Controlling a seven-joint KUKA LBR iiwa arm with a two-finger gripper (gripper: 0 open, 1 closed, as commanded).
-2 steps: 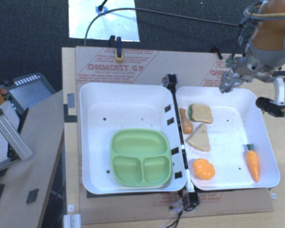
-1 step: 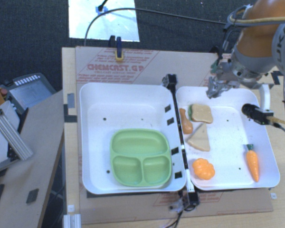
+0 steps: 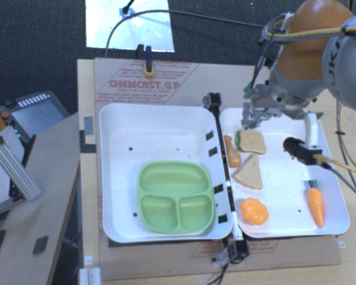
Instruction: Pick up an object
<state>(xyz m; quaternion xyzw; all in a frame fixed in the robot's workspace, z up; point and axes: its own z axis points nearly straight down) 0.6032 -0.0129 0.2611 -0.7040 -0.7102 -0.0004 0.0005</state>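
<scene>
Step in hand, by my read: approach/descent, grasp not yet made. The pincer (image 3: pixel 251 121) hangs over the far-left corner of the right-hand shallow white plastic bin (image 3: pixel 338 218), just above the far edge of the tan toy sandwich w/ green filling (image 3: pixel 251 142). Can't tell from this angle how far open it is, & nothing shows lifted in it; every item lies flat on the bin floor. The sandwich is the likely target: it sits near the bin's left wall, toward the far edge. Neighbours are close: a slim orange-brown toy sausage (image 3: pixel 232 151) lies btwn sandwich & left wall, just beside it, and a pale triangular toy bread wedge (image 3: pixel 249 174) is just on its near side, poss. touching, can't tell. Well apart: a round orange toy pumpkin (image 3: pixel 254 211) by the near-left corner, and an orange toy carrot w/ green top (image 3: pixel 315 203) toward the near-right corner. The left-hand white bin (image 3: pixel 115 123) carries a green three-compartment plastic plate (image 3: pixel 175 196) toward its near-right corner, prob. not relevant to this try. Next move prob. calls for: centre over the sandwich rather than its far edge, drop straight down, close across its narrower span w/o catching sausage or wedge, then lift & check it comes up. Risk: flat, low-profile item, so a shallow descent closes on air.
</scene>
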